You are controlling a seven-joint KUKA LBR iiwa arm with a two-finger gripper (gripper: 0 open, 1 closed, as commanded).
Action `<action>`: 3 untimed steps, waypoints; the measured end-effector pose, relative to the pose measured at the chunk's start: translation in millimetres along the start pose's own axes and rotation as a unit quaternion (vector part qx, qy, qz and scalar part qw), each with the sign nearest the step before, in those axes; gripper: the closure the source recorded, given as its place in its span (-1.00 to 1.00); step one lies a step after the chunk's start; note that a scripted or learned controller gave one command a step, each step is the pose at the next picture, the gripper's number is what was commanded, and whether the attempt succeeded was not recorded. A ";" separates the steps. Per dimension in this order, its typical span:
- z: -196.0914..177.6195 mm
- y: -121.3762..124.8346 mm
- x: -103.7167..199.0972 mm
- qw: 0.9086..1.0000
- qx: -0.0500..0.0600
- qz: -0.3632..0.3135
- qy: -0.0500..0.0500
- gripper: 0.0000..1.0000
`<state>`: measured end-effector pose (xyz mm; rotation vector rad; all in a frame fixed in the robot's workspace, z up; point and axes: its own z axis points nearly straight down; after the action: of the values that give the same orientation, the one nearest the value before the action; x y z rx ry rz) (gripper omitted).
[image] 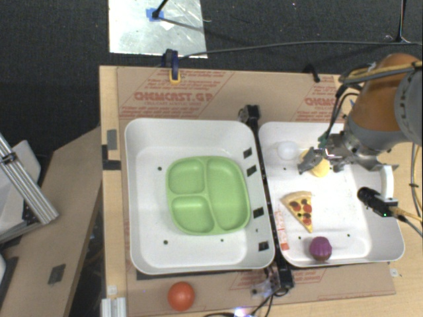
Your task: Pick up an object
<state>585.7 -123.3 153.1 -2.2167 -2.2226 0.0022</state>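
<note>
Right bin [380, 243]: gripper [320, 161] low over a yellow item [321, 168], finger spread unreadable, hold not visible; white ball [287, 150] beside; pizza slice [300, 209] and purple fruit [320, 247] nearer the front. Left bin [142, 177]: green tray [207, 195]. Bench: orange ball [180, 295].

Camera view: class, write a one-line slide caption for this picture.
Gripper over a yellow object in the right bin, beside a pizza slice and purple ball; green tray in the left bin.
</note>
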 end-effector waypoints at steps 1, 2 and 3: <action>43.2 -0.7 -5.2 1.000 0.000 0.001 0.000 -1.00; 69.7 -0.3 -4.7 1.000 -0.001 0.001 0.000 -1.00; 57.4 1.0 -5.1 1.000 -0.003 0.001 -0.001 1.00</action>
<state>586.6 -128.3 95.7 -2.2219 -2.2247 -0.0031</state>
